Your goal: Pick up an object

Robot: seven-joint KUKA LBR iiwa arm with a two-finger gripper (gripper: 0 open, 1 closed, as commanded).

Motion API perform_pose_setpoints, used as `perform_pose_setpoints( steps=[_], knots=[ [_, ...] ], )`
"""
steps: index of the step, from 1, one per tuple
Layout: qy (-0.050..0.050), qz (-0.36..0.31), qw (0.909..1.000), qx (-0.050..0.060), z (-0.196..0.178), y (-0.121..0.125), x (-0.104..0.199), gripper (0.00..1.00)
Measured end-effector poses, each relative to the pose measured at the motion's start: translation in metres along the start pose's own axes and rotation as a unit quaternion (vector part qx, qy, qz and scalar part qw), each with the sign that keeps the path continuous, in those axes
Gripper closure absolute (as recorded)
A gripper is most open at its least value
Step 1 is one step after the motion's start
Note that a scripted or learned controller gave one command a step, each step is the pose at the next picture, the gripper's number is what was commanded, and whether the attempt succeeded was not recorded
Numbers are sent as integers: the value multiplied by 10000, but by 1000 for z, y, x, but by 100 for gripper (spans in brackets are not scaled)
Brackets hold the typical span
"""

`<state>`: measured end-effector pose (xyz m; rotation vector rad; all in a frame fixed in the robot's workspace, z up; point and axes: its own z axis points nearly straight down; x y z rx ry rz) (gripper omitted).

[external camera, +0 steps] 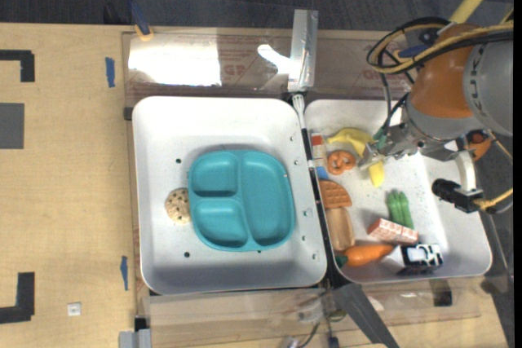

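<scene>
**Asker:** Reaching into which bin, and for what?

**Describer:** Into the right bin, the one crowded with toy food. The gripper sits low near the bin's upper left, just beside a yellow banana and a small yellow piece. An orange round toy lies just left of it. Any of these could be the object to pick up; the banana and the yellow piece look nearest.

**Asker:** Is anything held?

**Describer:** I cannot tell. The fingertips are small and dark against the clutter, so whether they are spread or closed is unclear, and nothing is plainly seen between them.

**Asker:** How should the step go?

**Describer:** My judgement: centre over one item alone, since the pieces lie close together and a grasp could nudge a neighbour or catch two. Straddle the narrow width of the yellow piece, close firmly, then lift straight up.

**Asker:** And the arm's pose?

**Describer:** The arm comes in from the right, its orange band above the wrist, bent down over the bin's top edge. The left bin holds a teal divided tray with a cookie beside it
</scene>
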<state>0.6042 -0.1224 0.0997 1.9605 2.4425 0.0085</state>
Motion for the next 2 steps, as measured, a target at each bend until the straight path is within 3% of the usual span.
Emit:
perform_pose_setpoints(
  steps=[1,2],
  knots=[
    [14,937,9956,19,-88,42,52,100],
    [1,1853,9827,32,-147,46,15,100]
  ],
)
